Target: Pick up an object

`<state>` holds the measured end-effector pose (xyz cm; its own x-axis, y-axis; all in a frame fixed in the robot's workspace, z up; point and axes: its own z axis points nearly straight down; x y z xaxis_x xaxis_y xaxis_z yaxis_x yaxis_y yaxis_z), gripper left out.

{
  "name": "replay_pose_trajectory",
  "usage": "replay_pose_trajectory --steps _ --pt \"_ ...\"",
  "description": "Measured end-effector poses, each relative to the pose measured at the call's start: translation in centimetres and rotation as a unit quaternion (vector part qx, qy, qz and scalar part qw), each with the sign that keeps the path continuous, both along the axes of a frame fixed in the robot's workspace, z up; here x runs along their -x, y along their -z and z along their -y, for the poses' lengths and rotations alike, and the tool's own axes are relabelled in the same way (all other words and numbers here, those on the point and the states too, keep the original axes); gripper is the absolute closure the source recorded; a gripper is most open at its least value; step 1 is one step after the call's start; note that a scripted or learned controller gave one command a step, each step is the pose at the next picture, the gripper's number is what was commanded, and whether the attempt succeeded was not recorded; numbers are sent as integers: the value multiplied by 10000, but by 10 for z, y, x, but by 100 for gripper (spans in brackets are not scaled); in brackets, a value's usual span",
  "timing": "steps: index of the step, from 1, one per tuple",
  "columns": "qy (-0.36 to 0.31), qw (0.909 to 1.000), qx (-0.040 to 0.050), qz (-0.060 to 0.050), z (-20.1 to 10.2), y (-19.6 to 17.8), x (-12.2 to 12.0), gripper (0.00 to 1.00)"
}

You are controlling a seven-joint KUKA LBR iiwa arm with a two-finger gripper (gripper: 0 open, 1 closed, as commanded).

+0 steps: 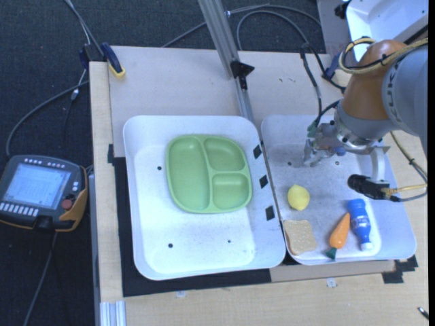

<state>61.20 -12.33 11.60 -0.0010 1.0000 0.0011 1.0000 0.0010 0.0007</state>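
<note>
The right bin [285, 136] holds a yellow lemon [298, 197], a tan slice of bread [300, 236], an orange carrot [339, 230] and a blue and white bottle [360, 223], all near its front. My gripper [314, 156] hangs over the bin's back middle, pointing down at bare floor, well behind the lemon. Nothing shows between its fingers [308, 157], which stand a little apart.
The left bin [146, 182] bears a green divided plate [207, 172]. A metal pole [224, 32] rises from between the bins at the back. Cables [306, 60] run over the bench behind the right bin. A teach pendant [41, 192] lies on the floor at the left.
</note>
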Motion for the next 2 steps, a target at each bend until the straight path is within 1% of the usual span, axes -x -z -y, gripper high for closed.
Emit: replay_pose_trajectory --steps 1,2 --pt "7 10000 13 28 6 -46 -2 100" --pt "0 10000 15 37 9 -108 3 100"
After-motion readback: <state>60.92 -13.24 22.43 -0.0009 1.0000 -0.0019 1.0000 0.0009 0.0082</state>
